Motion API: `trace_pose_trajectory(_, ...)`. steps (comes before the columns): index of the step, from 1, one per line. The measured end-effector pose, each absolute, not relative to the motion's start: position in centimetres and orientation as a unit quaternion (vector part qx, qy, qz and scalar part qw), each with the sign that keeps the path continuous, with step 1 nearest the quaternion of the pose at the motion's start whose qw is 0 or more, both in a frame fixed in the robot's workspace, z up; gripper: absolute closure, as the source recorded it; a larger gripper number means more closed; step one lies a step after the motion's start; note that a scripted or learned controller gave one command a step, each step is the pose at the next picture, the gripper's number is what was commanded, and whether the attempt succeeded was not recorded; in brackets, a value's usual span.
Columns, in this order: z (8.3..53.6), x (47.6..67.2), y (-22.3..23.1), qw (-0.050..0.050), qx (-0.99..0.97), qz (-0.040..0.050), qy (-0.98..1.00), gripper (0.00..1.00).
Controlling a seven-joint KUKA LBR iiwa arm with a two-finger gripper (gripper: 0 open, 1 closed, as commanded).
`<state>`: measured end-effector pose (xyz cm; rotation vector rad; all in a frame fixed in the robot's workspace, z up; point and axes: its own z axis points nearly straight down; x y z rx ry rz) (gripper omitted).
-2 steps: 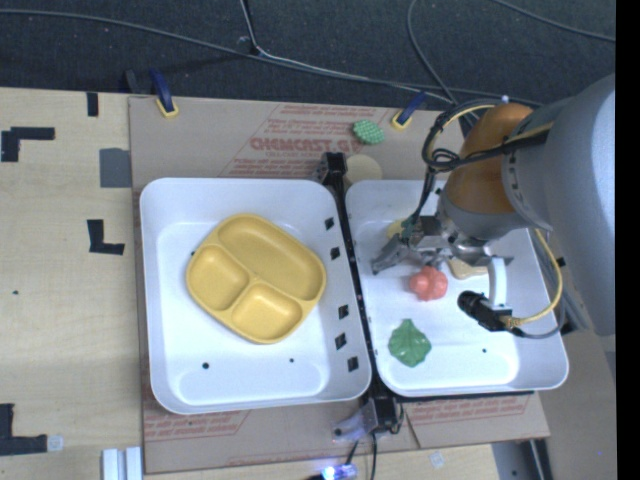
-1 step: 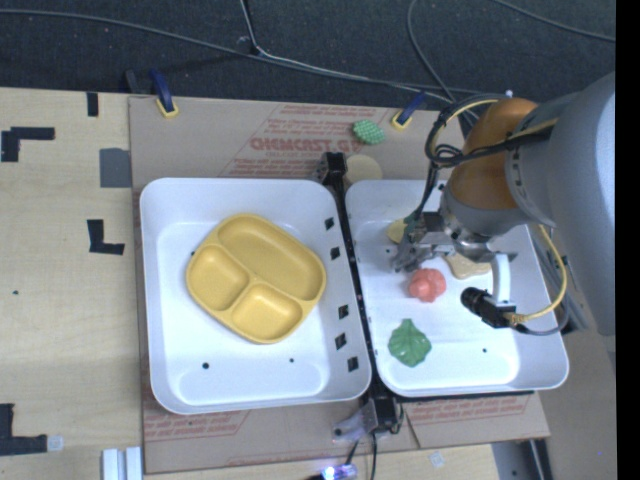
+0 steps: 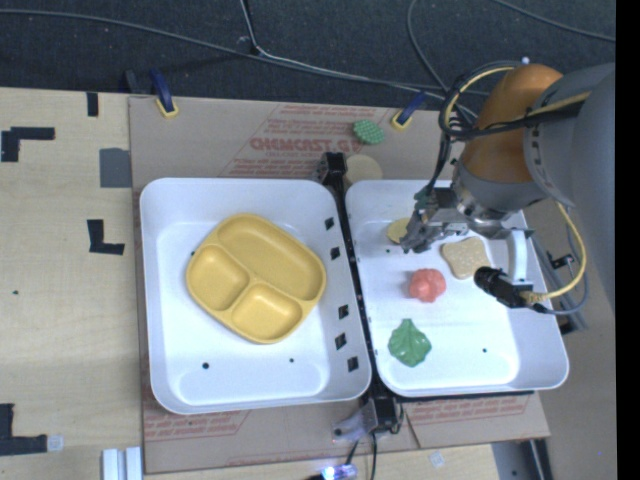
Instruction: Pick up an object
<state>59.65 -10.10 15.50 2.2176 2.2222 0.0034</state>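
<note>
In the right bin (image 3: 540, 368), the claw (image 3: 425, 230) sits low near the back-left corner, right over a pale yellowish item (image 3: 398, 232) that peeks out from under it. Can't tell whether the claw is released or clenched; the wrist hides the tips from this angle. Nothing visibly lifted.

Candidate objects are all loose on that bin's floor: tan bread-like slice (image 3: 465, 257) just beside the claw, red-orange lump (image 3: 427, 285) nearer the middle, green leafy piece (image 3: 409, 342) toward the front. They're spread apart, so each leaves room for a top-down grab (probably why the arm comes in steep from the right).

The left bin (image 3: 160, 368) holds a yellow divided tray (image 3: 256, 277), lying flat and skewed, well apart from the arm. A green knobbly thing (image 3: 368, 130) lies outside the bins on the table (image 3: 60, 268), by the back edge.

My read: it's going for the yellowish item. Risk: that piece lies close to the bin wall, so clearance on that side looks tight.
</note>
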Motion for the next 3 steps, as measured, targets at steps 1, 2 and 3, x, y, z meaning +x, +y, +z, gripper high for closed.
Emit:
trace_pose_trajectory(1, 19.9, 59.2, -9.8, 0.001, 0.707, 0.0009, 0.708, 1.0)
trace_pose_trajectory(2, 25.2, 59.3, -9.8, 0.002, 0.707, 0.0012, 0.708, 1.0)
trace_pose_trajectory(3, 25.7, 59.1, -4.5, 0.0, 0.705, 0.0001, 0.709, 1.0)
